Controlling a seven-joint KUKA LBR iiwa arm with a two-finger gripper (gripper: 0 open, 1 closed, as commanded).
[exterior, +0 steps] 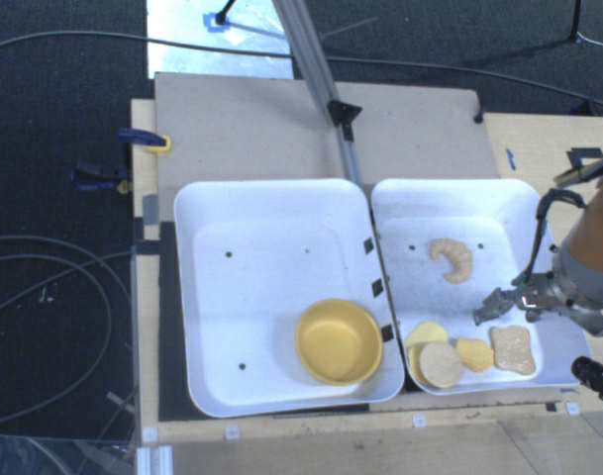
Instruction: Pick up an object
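The right bin (519, 201) holds a curved croissant-like pastry (452, 259) near its middle. Along its front edge lie a pale yellow round piece (426, 333), a beige round slice (441, 364), a yellow cheese-like chunk (472, 354) and a slice of toast (512, 349). My gripper (494, 307) reaches in from the right and hangs low over the bin, just above and left of the toast and right of the pastry. I see nothing held in it. A yellow bowl (339, 340) stands upright in the front right corner of the left bin (212, 265).
A slanted metal pole (316, 62) crosses the back of the bench and ends near where the two bins meet. Blue and yellow clamps (133, 156) sit at the bench's left edge. Cables lie on the dark floor at left.
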